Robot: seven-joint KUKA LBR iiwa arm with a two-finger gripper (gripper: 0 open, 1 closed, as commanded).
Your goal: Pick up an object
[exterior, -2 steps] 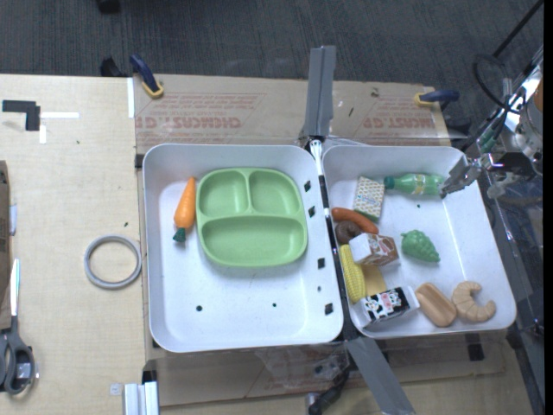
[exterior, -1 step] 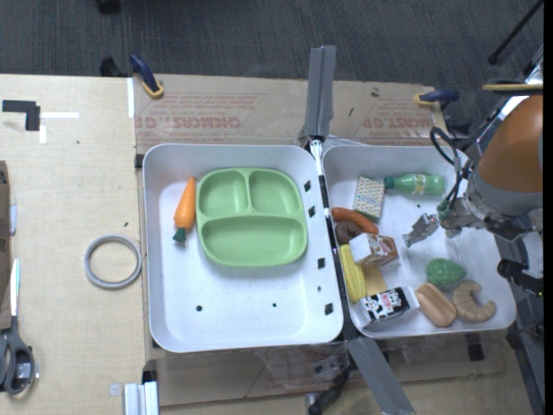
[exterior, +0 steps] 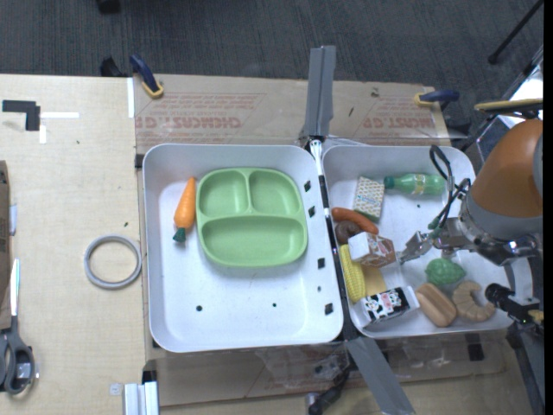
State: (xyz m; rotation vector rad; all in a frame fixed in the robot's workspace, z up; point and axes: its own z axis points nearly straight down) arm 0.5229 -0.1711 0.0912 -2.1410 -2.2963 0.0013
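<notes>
My gripper (exterior: pixel 416 247) hangs open over the middle of the right bin (exterior: pixel 399 157), with nothing between its fingers. Just left of it stands a small brown carton (exterior: pixel 373 249). A green leafy toy (exterior: pixel 445 271) lies just right of and below it. Also in this bin are a green bottle (exterior: pixel 416 182), a checkered packet (exterior: pixel 369 196), a red sausage (exterior: pixel 355 219), a yellow corn cob (exterior: pixel 351 272), a cow-patterned milk carton (exterior: pixel 388 304), a bread roll (exterior: pixel 435 304) and a tan pastry (exterior: pixel 472 301).
The left bin (exterior: pixel 233 318) holds a green divided plate (exterior: pixel 251 217) and an orange carrot (exterior: pixel 184 207). On the bench to the left lie a grey ring (exterior: pixel 112 261) and scissors (exterior: pixel 15 353). The arm's orange band (exterior: pixel 511 173) overhangs the right bin's right side.
</notes>
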